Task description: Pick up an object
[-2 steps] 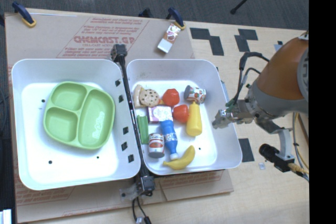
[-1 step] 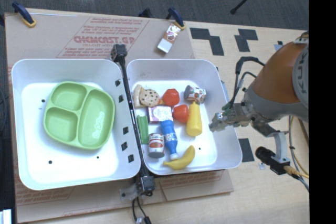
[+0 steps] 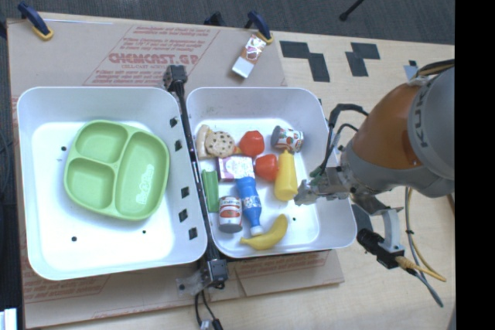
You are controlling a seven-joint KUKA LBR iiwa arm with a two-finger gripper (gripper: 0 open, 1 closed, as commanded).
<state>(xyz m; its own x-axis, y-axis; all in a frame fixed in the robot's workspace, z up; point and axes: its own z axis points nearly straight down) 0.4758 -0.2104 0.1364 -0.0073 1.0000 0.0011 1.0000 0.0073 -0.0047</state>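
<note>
The right bin (image 3: 321, 116) holds a heap of toy food. At its back lie cookies (image 3: 214, 141), a red tomato (image 3: 251, 142) and a small can (image 3: 288, 138). Mid-bin are a pink box (image 3: 235, 167), a second red piece (image 3: 266, 165) and a yellow bottle (image 3: 285, 175). Nearer the front are a green stick (image 3: 209, 190), a blue bottle (image 3: 248, 204), another can (image 3: 230, 213) and a banana (image 3: 265, 234). My gripper (image 3: 304, 193) hangs low over the bin's right side, just right of the yellow bottle's lower end. I see nothing held in it.
The left bin (image 3: 31, 243) carries a green divided plate (image 3: 117, 168). A small carton (image 3: 250, 57) lies on the cardboard behind the bins. Blue clamps sit at the bench's back edge. The arm's grey body and orange band (image 3: 390, 139) overhang the right bin's right rim.
</note>
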